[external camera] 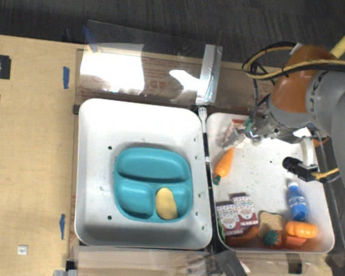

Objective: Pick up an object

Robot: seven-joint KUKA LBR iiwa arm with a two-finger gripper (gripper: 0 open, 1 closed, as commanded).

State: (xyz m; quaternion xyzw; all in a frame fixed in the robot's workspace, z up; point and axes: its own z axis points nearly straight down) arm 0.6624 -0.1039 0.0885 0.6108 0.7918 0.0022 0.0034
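The gripper (246, 133) was lowered at the right bin's (320, 239) far-left corner beside the carrot (224, 162); its spread could not be told; closing was judged next

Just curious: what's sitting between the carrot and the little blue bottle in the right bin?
Nothing: in the camera view, bare white bin floor lies between the carrot and the blue bottle.

Bench (18, 168) is light wood with black corner markings and blue tape tabs on its left part. Two shallow white bins sit directly on it, side by side, touching along their inner edges: left bin (92, 157), right bin (267, 168). A clear plastic sheet (142, 71) stands along the bench's far edge behind the left bin, glare on it.
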